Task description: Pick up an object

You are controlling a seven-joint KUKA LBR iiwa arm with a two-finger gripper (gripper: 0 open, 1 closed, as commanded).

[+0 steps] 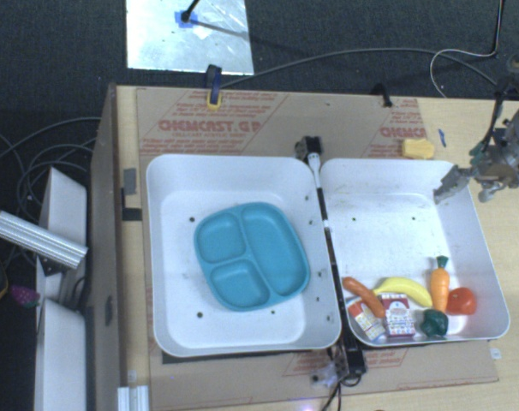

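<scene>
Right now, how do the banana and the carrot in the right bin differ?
The banana is yellow, curved and lies crosswise; the carrot is orange with a green top, straight, and points up the picture. The banana looks longer than the carrot. Both are toy foods in the right bin's near corner.

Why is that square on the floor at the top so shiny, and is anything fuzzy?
In the camera view, the silvery square sheet on the dark floor bounces light back as glare; the grey robot gripper at the right edge looks soft and blurry, while the blue three-part plastic plate looks sharp.
</scene>
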